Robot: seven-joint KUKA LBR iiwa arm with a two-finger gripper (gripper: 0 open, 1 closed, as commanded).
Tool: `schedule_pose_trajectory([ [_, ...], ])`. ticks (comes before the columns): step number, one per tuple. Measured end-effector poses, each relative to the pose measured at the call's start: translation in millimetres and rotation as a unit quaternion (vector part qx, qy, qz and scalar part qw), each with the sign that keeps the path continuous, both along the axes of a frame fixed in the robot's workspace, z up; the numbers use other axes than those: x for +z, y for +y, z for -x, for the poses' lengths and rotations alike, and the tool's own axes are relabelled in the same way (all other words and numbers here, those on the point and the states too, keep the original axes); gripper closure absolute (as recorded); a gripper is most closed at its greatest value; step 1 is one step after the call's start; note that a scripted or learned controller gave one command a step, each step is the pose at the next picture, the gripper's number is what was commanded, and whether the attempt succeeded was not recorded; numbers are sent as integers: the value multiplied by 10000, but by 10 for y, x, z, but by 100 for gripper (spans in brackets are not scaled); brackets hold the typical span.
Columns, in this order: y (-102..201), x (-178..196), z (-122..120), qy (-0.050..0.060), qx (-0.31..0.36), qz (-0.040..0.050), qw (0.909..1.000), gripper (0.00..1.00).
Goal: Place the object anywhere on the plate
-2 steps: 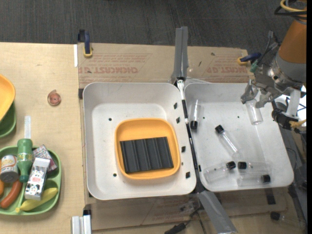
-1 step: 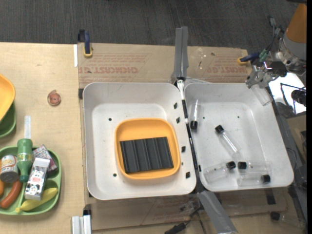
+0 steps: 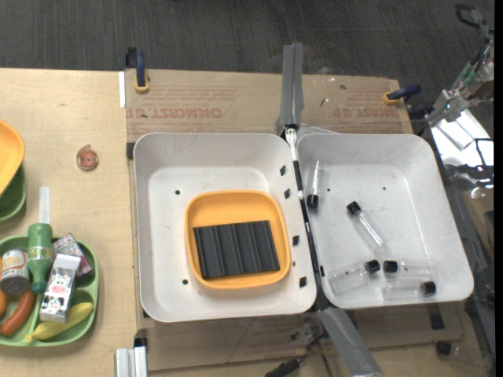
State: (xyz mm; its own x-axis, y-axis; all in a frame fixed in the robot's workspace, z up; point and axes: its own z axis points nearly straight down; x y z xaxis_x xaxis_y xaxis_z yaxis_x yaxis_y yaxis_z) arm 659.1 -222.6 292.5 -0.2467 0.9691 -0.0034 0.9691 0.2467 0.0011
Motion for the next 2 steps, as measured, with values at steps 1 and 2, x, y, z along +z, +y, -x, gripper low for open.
schedule_pose_trajectory([
  [1, 4, 633, -6, 0, 1377, 2, 9905, 100],
  [2, 5, 1494, -8, -2, 2700, 5, 9629, 100],
])
